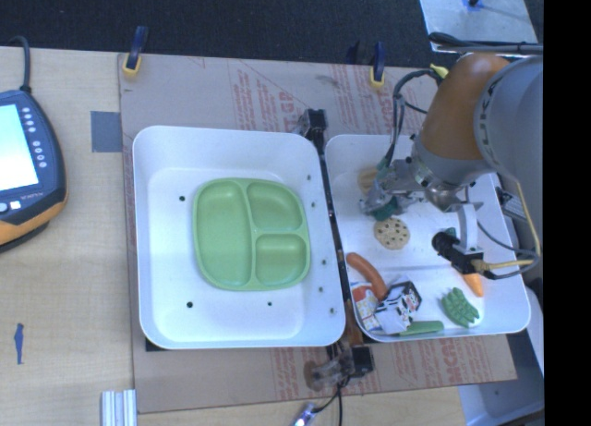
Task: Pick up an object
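The right white bin [517, 318] holds several small toy foods. A round speckled cookie [391, 232] lies near its middle, and an orange sausage [367, 273] lies by the left wall. At the front sit a white and black packet [394, 304], a green pea pod [421, 328] and a green leafy piece [459, 308]. An orange bit [473, 284] lies at the right. My gripper [381, 200] hangs low over the bin's back left part, just above the cookie. A tan object [367, 176] peeks out beside the gripper. I see nothing held.
The left white bin [157, 313] carries a green divided plate [250, 233]. A teach pendant [23, 165] lies on the bench at far left. Clamps [135, 53] stand at the back edge of the board. The arm's grey body [489, 119] covers the right bin's back right corner.
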### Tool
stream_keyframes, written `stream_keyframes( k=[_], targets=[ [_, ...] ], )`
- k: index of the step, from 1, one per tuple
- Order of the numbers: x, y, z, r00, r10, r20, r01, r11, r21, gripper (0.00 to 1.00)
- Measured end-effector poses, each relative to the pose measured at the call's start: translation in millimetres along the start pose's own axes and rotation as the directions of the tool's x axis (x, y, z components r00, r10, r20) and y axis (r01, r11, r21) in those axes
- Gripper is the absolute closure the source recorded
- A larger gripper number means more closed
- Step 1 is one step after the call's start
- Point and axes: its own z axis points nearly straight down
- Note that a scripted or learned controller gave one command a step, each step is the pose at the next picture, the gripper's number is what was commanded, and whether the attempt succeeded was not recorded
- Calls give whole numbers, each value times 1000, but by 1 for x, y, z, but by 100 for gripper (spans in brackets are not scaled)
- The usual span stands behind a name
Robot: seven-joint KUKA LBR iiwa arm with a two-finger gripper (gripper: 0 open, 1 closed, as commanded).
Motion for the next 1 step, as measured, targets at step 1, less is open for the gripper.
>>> stream_keyframes(
  k=[1],
  targets=[
    [70,10,-90,1000,1,-4,-1,1000,-3,100]
  ],
)
